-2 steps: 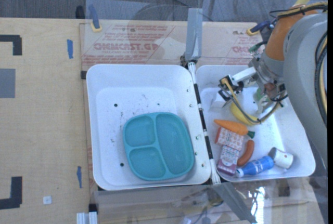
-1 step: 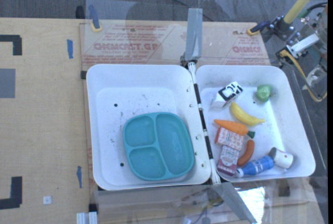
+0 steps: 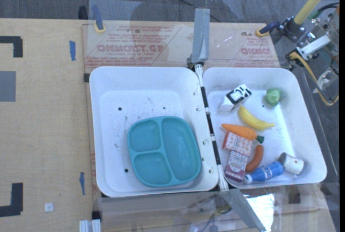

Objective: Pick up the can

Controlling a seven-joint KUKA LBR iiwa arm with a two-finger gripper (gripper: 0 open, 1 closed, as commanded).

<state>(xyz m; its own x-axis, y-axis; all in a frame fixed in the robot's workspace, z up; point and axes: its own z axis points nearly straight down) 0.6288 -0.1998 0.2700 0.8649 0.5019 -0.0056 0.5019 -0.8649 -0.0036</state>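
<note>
Nearest, the can lies on its side in the right bin's near right corner.
Just beside it lies a blue bottle; farther back are a carrot and a banana, then a green ball near the far edge. A teal tray sits in the left bin.

On my table two bins sit side by side. The left bin holds a divided tray at its near right. In the right bin, a carton and a lime lie far, a banana and a carrot mid, and packets, a sausage, a bottle and a can near.
</note>
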